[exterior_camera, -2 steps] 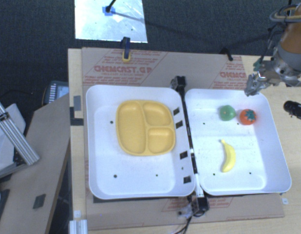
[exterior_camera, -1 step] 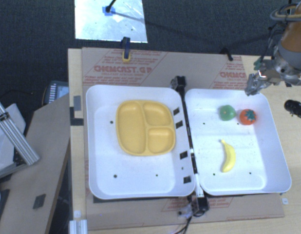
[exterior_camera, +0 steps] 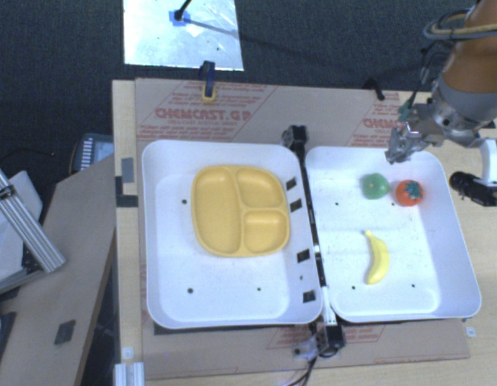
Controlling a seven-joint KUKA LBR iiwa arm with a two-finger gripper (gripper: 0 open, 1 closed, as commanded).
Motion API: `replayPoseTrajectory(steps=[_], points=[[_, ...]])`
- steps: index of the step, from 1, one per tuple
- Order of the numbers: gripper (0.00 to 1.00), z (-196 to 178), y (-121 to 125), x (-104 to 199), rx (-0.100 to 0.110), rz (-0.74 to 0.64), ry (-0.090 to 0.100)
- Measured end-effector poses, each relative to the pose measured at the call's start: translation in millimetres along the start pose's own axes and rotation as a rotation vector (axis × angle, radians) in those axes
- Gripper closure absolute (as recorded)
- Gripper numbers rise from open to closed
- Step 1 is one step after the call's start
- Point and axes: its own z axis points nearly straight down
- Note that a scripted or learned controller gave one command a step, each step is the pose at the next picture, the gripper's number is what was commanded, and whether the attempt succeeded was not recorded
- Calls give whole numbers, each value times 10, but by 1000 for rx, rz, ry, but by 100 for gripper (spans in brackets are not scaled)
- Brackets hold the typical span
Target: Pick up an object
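I had the gripper (exterior_camera: 399, 153) hanging over the right bin's (exterior_camera: 441, 296) far edge, nothing held; I couldn't tell how it was set. Next it needed to drop onto the green ball (exterior_camera: 375, 186) just below. The tomato (exterior_camera: 408, 192) crowded it; the banana (exterior_camera: 376, 259) and yellow plate (exterior_camera: 240, 210) lay clear.

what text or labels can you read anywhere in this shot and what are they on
"CHEMCAST GP": red print on the brown protective sheet under the bins, behind the left bin; the last letters are blurry, so that reading is uncertain.
A matching red print on the same sheet behind the right bin, near the gripper: partly hidden and too blurred to read.
Fainter red print along the sheet's front edge: too blurred to read.
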Motion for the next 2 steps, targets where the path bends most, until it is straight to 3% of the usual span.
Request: replayPoseTrajectory(steps=[2], points=[[100,16,-443,1128,3,-2,1]])
